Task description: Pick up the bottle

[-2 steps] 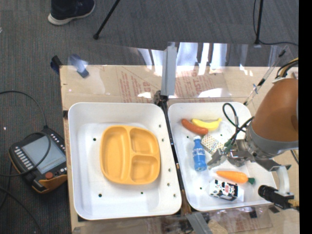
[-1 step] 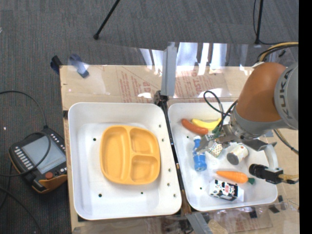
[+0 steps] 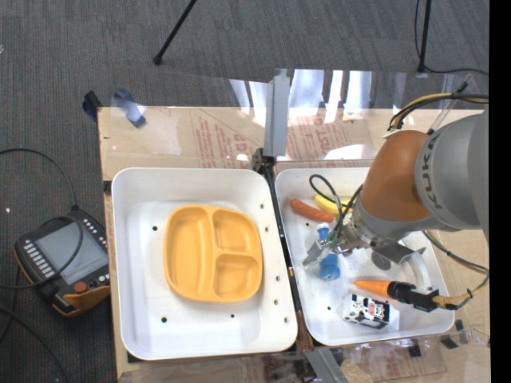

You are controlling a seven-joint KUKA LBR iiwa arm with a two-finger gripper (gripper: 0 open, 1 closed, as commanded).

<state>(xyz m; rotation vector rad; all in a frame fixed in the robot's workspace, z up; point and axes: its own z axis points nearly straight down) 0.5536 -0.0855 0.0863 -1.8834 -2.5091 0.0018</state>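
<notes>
Right bin (image 3: 447, 313): small bottle with blue cap (image 3: 326, 263) lying on bin floor, left-centre, just below orange sausage-shaped toy (image 3: 307, 209) and yellow piece (image 3: 327, 204). Gripper (image 3: 324, 248) down low directly over bottle, seemingly touching. Cannot tell how tool is set: tips masked by wrist. Not lifted; grasp unconfirmed. Judged at grasp stage, closing and lift left. Orange marker (image 3: 387, 288) and printed packet (image 3: 368, 309) nearby, apart. Left bin (image 3: 132, 329) holding yellow divided plate (image 3: 213, 253).

A divided plate (image 3: 213, 254) is set in the left bin (image 3: 136, 214); what may be the bottle (image 3: 326, 259) lies in the right bin (image 3: 443, 294), beside the gripper (image 3: 323, 248).
</notes>
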